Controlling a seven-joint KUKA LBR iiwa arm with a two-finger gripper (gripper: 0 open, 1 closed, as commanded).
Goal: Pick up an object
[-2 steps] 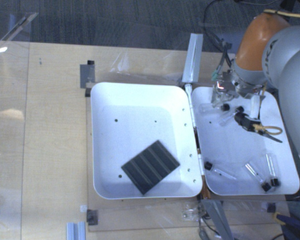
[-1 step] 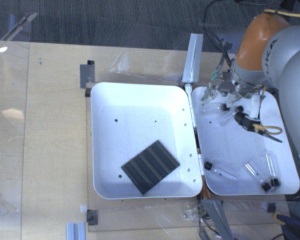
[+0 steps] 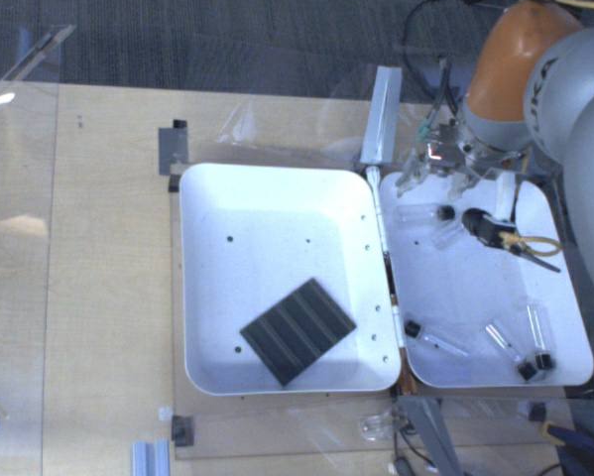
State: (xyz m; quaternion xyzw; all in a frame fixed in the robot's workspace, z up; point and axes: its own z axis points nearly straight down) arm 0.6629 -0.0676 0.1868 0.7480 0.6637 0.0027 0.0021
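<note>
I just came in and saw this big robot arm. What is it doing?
The grey and orange robot arm is reaching into the right white bin, trying to pick something up. Its gripper hangs over the bin's far end, above a small clear tube, with nothing seen between its fingers. More clear tubes with black caps lie near the front of that bin. The left bin holds a dark ribbed rectangular pad.

Arm [image 3: 534, 67] reaching in from right, pincer [image 3: 438, 178] lowered, pointing down.

The arm [image 3: 564, 77] is cut off at the right edge; clear tubes [image 3: 515, 340] (right bin) look too faint to count.
</note>
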